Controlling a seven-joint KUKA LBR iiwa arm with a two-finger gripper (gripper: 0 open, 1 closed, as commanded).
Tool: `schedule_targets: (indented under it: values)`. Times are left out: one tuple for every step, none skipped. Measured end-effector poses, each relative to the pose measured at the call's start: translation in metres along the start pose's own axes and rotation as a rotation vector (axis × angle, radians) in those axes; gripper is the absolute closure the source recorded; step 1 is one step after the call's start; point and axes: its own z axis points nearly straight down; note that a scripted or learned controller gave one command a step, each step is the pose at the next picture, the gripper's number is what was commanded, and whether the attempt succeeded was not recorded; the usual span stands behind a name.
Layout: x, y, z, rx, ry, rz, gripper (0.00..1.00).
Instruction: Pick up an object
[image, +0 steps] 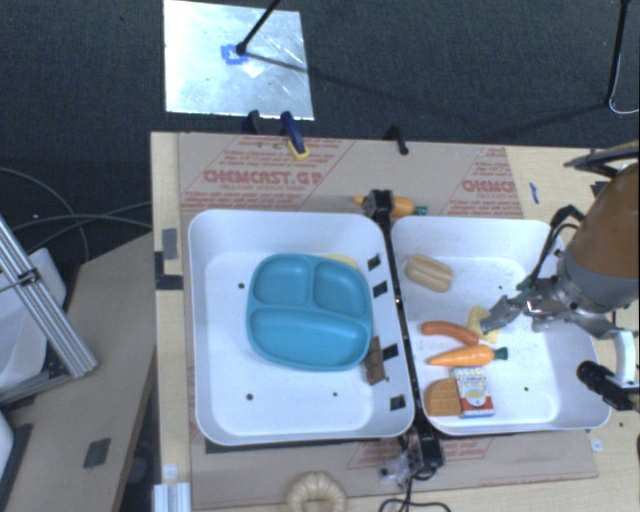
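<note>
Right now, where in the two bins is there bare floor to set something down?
Left bin: bare strips around the blue tray. Right bin: bare along the top wall above the bread roll. Crowded lower left, around the carrot and the small box.

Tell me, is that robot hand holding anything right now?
It cannot be told. The hand sits low in the right bin, right by a small yellowish piece, but no clear hold shows.

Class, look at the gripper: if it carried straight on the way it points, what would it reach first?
Probably the small yellow piece just ahead of the gripper, though height is unclear.
</note>
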Motion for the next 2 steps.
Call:
schedule_targets:
  values:
    - [0.0,0.001,0.042,0.0,0.0,0.001,0.0]
    - [-0.001,0.005,0.058,-0.014,-0.003,0.002,0.0]
